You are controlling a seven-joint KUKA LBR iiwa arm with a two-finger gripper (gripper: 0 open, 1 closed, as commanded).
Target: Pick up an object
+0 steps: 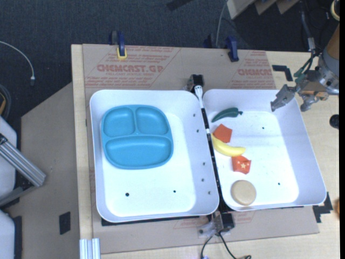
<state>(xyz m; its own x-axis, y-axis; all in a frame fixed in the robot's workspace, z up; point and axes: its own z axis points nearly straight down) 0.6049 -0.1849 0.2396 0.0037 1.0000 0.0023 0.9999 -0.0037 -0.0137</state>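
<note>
On the left, the left bin carries a blue divided plate and nothing the arm seems after. Moving across the divider, the right bin has the likely candidates bunched along its left side: a green pepper at the top, an orange-red block touching a banana below it, then a small red piece, and a tan round thing near the front rim. Any of these would satisfy the task, and none is lifted yet.

Far right, the gripper hangs over the bin's upper right corner, well apart from all of them. Its fingers look spread, with nothing between them and nothing touched. I'd judge this the approach stage: the next move calls for travelling left across the bin, settling over one item, and descending with the fingers astride it.
</note>
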